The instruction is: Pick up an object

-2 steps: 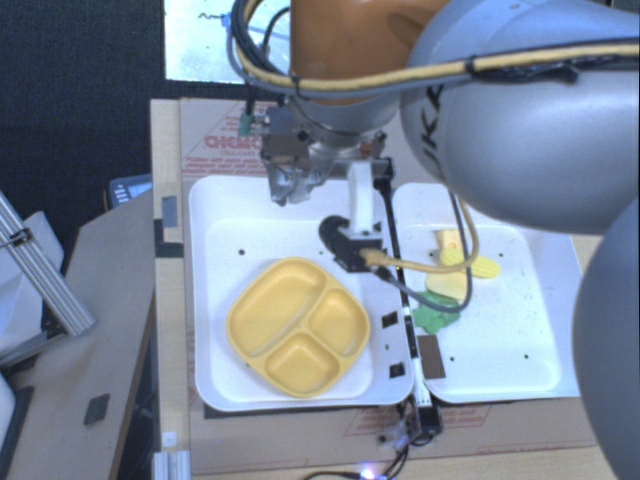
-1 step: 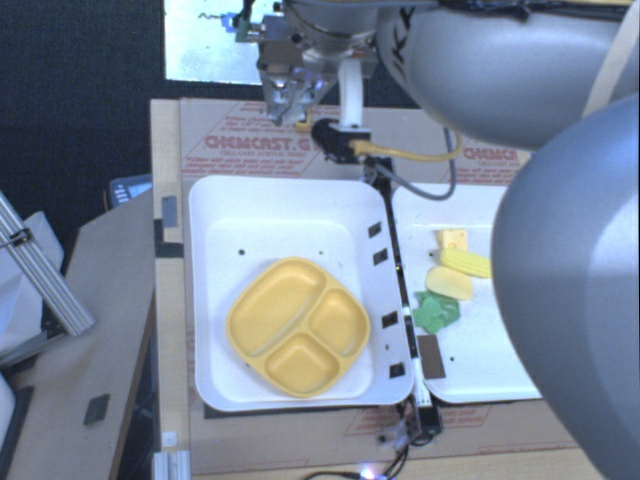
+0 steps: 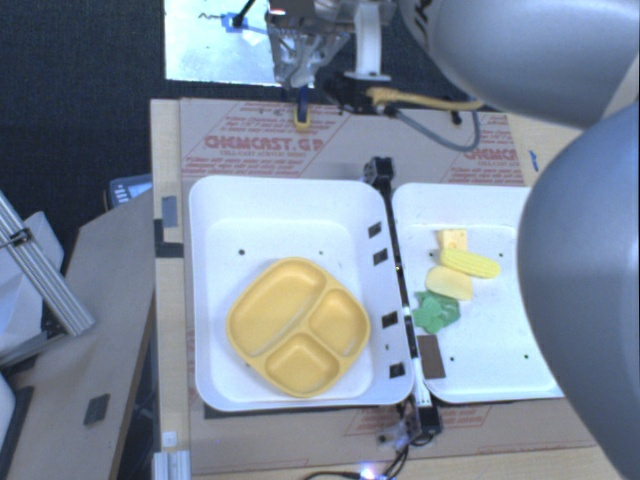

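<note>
We see the large grey arm [image 3: 560, 88] filling the upper right and right edge, its bulk covering the right part of the right bin. Beneath everything lies the brown cardboard-covered tabletop [image 3: 250, 143], with a bare strip between the bins' far rims and its far edge.

The left shallow white bin [image 3: 290, 203] holds a yellow plastic tray with three compartments [image 3: 298, 325], lying flat and turned at a slant in the near half of the bin. We find open white floor behind the tray and to its left; its near corner comes close to the bin's near wall.

The right shallow white bin [image 3: 470, 378] touches the left one along a shared divider carrying small black tabs. Its objects cluster near that divider: a long yellow corn cob toy [image 3: 470, 262], a pale yellow rounded piece [image 3: 450, 283] just beside and nearer than it, a green leafy piece [image 3: 437, 313] touching the rounded piece on its near side, and a small pale yellow block [image 3: 453, 239] at the far end of the group. The floor nearer than the cluster lies open up to the near wall.

The hand [image 3: 300, 78] hangs beyond the far rim of the left bin, over the cardboard, well apart from every object. We cannot tell whether it is apart or together. A small yellow bit [image 3: 301, 120] sits just below it.
</note>
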`<action>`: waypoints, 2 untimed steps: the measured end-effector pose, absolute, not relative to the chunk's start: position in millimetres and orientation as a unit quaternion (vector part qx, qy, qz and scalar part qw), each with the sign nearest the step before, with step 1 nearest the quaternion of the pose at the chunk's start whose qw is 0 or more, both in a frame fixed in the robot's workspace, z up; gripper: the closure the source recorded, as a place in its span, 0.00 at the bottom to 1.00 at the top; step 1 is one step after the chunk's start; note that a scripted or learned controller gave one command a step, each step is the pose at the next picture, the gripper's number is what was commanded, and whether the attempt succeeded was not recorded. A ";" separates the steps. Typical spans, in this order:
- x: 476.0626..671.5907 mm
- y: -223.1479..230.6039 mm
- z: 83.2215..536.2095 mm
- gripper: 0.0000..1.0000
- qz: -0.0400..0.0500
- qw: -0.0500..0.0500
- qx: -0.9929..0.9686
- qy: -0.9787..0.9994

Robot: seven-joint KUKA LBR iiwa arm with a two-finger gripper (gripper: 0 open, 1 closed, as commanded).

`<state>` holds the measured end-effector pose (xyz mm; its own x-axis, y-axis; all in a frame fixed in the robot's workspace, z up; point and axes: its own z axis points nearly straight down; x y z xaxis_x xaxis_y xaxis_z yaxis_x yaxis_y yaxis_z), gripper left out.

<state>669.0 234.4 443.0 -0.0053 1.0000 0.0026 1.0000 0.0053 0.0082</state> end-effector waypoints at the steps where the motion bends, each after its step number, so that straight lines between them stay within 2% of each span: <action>1: 582.1 234.8 406.8 1.00 -0.002 -0.002 0.704 0.710; 2: 594.8 234.7 478.5 1.00 0.004 0.002 0.705 0.710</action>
<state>594.8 234.7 478.5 -0.0071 1.0000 0.0035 0.9999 0.0071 0.0085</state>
